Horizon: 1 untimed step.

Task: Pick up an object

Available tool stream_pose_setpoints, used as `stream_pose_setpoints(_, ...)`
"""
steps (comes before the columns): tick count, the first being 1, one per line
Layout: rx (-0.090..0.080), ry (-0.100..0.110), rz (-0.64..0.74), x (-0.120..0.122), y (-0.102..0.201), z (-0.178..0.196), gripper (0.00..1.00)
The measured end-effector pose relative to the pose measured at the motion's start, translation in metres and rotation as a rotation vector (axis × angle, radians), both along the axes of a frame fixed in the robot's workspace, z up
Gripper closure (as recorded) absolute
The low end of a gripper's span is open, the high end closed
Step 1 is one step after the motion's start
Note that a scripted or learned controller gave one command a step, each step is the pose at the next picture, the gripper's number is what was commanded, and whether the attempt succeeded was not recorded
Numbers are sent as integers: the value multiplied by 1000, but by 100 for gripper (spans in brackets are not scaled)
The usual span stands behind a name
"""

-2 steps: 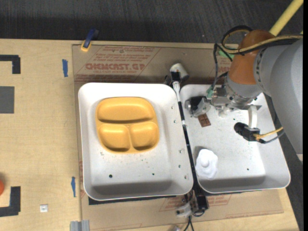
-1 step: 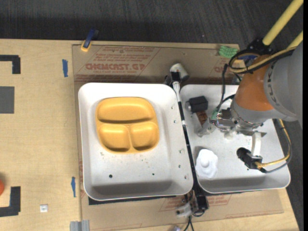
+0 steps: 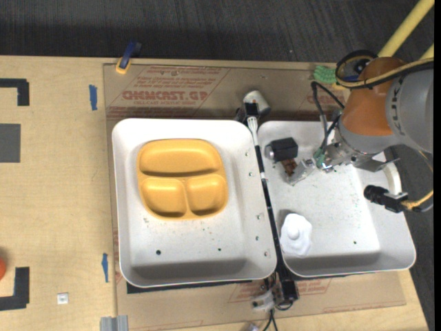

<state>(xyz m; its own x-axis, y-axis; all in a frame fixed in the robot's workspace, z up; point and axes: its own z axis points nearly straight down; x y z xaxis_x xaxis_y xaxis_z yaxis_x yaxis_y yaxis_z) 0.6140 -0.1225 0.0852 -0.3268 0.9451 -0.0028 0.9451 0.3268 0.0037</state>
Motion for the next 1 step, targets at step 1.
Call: stream_pose_setpoints(1, 2, 5, -4, -85, 4, 0, 0)
